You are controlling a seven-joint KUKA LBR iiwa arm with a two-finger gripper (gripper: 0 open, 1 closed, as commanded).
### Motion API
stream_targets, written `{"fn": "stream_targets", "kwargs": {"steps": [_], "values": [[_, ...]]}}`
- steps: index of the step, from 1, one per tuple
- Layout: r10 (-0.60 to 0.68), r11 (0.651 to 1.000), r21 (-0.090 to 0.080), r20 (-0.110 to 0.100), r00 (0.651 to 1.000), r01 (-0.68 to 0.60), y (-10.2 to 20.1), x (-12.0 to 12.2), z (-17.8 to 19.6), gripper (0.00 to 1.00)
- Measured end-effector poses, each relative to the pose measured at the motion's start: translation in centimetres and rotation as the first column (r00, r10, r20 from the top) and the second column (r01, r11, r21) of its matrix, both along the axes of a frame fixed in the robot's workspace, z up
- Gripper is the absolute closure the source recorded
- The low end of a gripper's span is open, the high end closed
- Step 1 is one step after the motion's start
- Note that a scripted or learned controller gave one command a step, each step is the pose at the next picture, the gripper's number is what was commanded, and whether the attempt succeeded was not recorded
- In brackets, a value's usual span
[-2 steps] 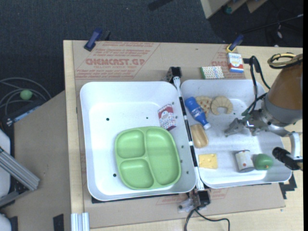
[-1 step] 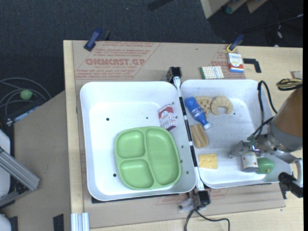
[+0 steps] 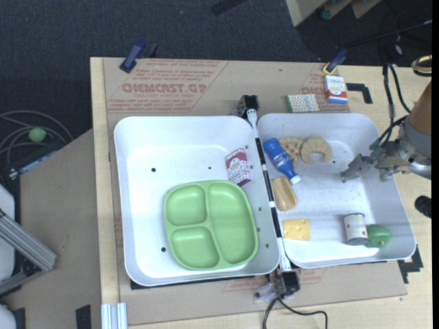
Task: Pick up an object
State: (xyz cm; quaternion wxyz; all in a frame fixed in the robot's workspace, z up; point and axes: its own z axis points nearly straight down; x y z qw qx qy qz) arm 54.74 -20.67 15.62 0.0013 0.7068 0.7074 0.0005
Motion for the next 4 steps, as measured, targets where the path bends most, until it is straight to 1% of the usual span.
{"fn": "stream_targets", "kwargs": {"steps": [1, 2, 3, 4], "values": [[0.001, 1.000, 0.003, -0.003, 1.000, -0.001, 11.2, 4.3, -4.5, 0.00], [0.000, 1.000, 0.000, -0.002, 1.000, 0.000, 8.6, 11.9, -7.2, 0.00], [0.001, 1.000, -0.002, 0.001, 1.000, -0.001, 8.6, 12.0, -6.1, 1.00], [0.001, 1.000, 0.002, -0.002, 1.000, -0.001, 13.6, 5.2, 2.9, 1.00]]}}
